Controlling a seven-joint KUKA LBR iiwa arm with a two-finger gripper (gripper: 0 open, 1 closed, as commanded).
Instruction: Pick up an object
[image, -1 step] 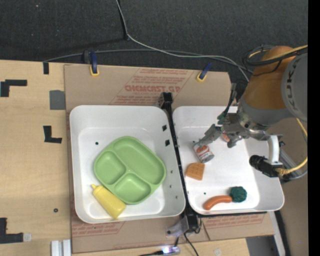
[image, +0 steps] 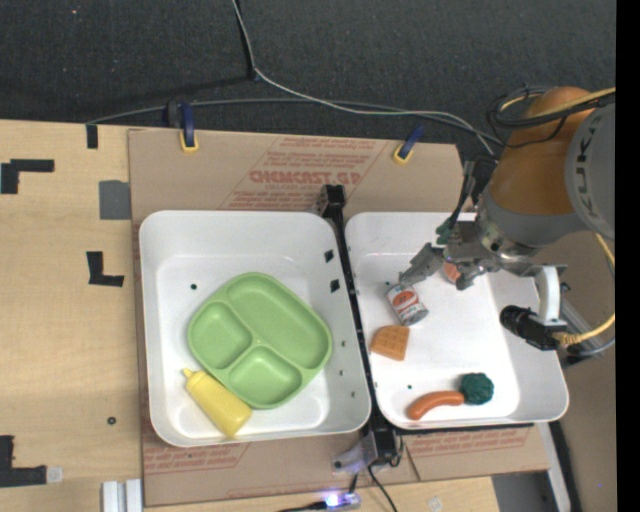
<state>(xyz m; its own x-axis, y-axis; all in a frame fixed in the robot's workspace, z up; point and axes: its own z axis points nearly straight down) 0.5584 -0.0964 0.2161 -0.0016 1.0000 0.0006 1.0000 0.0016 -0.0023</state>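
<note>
In the right bin (image: 520, 330), my gripper (image: 441, 277) hangs over the upper middle with its fingers spread open and nothing between them. A small can with a red label (image: 406, 303) lies tilted just below and left of the left fingertip (image: 414, 274), apart from it. An orange waffle piece (image: 390, 343) lies below the can. Along the bin's front lie an orange hot dog (image: 435, 404) and a dark green toy (image: 477, 388).
The left bin (image: 160, 250) holds a green divided plate (image: 260, 338) and a yellow mustard bottle (image: 215, 402) at its front left. A black divider (image: 345, 290) runs between the bins. The arm's black fitting (image: 530, 325) juts over the right bin's right side.
</note>
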